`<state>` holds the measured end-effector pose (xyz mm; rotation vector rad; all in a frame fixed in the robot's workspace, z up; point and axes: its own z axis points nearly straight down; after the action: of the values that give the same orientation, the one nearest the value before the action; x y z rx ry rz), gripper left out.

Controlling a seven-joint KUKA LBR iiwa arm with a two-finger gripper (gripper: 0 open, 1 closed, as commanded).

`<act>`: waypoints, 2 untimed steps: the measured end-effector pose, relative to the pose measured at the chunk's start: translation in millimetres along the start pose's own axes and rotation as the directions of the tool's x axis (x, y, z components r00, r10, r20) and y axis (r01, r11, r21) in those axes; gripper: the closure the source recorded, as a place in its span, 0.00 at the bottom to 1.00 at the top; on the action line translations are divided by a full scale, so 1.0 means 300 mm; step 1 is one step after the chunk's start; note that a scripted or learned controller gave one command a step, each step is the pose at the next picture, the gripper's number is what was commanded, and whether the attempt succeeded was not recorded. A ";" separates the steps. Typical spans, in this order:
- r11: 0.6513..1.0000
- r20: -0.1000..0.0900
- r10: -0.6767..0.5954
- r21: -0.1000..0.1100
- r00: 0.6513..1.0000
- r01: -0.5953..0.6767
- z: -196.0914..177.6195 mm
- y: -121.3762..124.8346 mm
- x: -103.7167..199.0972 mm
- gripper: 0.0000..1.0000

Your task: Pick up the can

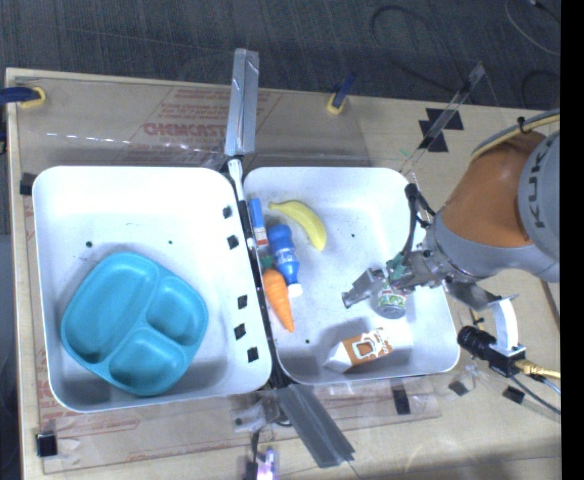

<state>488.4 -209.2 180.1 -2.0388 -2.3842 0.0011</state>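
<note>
Reaching in over the right bin (427,360) from its right edge, the gripper (380,288) is hanging just beside the can (392,303), which is lying near that edge above the carton (366,349), though its jaw state is impossible to tell.

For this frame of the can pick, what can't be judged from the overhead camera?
- Camera view: whether the gripper actually grips the can; the contact is too small and cluttered.
- The can's label: too small and blurred to read.
- Print on the orange carton: too small.
- The arm: cut off by the right edge.
</note>
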 end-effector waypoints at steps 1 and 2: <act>1.000 -0.001 -0.017 0.002 1.000 0.017 0.046 0.029 -0.005 0.00; 0.999 0.003 -0.042 -0.003 0.999 0.042 -0.119 0.037 -0.012 0.00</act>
<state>500.0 -211.1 215.6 -1.9916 -2.4298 0.0003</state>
